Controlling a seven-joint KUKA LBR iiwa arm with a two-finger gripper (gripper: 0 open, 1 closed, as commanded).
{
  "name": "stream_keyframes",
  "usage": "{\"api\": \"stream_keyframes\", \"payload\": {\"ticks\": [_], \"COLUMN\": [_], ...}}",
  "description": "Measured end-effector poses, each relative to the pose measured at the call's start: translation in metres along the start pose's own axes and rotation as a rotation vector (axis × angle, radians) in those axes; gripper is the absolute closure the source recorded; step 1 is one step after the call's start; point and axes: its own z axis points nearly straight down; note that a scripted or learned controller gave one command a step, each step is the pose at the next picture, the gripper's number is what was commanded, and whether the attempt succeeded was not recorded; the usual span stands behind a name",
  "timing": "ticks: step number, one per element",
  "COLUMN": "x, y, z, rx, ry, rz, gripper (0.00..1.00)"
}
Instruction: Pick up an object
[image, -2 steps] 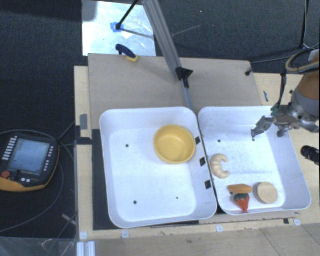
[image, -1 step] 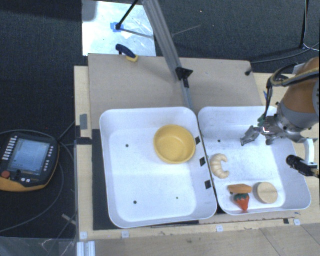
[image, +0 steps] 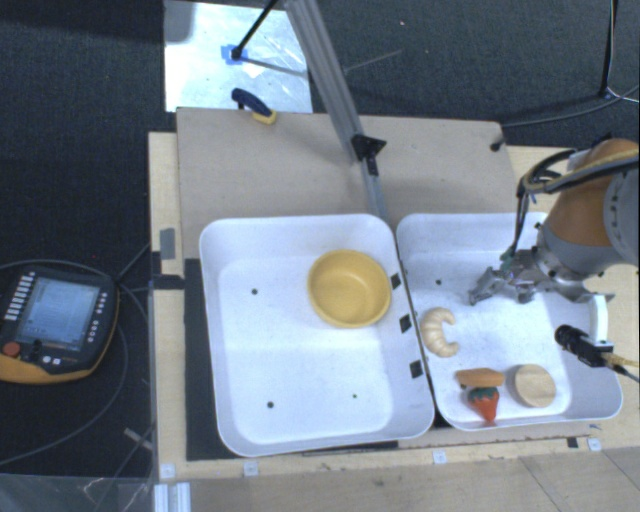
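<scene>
Bowl (image: 349, 288) in left bin (image: 240, 340)

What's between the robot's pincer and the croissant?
Just bare white floor of the right bin, seen from the overhead camera; the pincer sits up-right of the pale croissant.

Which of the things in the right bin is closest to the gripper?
The croissant, pale and curved; it lies just below-left of the gripper, while the wooden disc and strawberry sit farther down.

Pincer (image: 497, 285) low, arm (image: 590, 215) bent from right
</scene>
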Motion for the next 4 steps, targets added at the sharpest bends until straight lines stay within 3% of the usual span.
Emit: {"api": "stream_keyframes", "payload": {"ticks": [1,4], "x": [0.0,0.001], "y": [0.002,-0.009], "z": [-0.013,-0.151], "rx": [-0.005,-0.007], "ry": [-0.001,-0.002], "rz": [0.0,-0.001], "gripper": [1.0,1.0]}}
